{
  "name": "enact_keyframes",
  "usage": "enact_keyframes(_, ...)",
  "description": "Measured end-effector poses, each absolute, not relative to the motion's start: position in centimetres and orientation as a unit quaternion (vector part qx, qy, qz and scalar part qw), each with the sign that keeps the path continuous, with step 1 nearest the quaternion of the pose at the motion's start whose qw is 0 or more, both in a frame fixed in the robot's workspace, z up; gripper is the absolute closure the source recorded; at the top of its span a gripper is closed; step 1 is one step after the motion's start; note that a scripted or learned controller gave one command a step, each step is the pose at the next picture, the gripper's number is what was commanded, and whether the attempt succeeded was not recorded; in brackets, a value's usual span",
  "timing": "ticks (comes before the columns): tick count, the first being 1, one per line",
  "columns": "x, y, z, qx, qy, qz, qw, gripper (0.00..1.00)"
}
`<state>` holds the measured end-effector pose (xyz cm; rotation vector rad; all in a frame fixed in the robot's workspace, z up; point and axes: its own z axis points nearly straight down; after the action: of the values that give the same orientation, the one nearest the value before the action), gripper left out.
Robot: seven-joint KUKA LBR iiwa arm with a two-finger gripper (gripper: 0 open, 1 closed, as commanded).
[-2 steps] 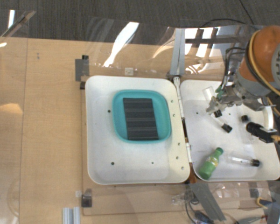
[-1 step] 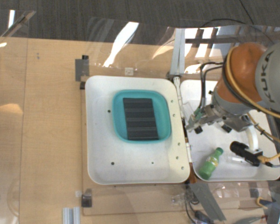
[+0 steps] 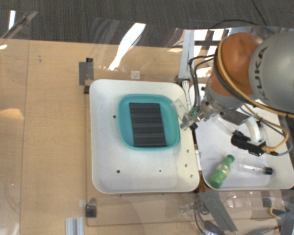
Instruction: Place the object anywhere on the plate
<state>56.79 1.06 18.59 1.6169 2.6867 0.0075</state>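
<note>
Gripper (image 3: 190, 119) poised at the teal plate's (image 3: 125, 126) right rim, above the divide between the two white bins; finger state impossible to tell.
Green bottle (image 3: 220, 171) lying in the right bin (image 3: 284, 177), down and right of the plate, below the gripper, long axis tilted, cap end pointing up-right.

Counter (image 3: 44, 131): light wood-tone top, w/ glare streaks near the back edge. Two shallow white bins sit on it side by side, edges touching or nearly so. Left bin (image 3: 108, 175) is square w/ rounded corners; right bin (image 3: 284, 177) is partly covered by the arm. Small dark bracket (image 3: 86, 72) on the counter at the left bin's back-left corner, another (image 3: 90, 209) at its front-left corner. Clear-ish fitting (image 3: 74, 225) near the front edge, prob. plastic, too blurred to tell.
</note>
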Motion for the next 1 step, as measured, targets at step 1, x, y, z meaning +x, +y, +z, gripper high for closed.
enact_keyframes(1,56.80,1.01,18.60,0.516,0.857,0.0024,0.003,0.00)
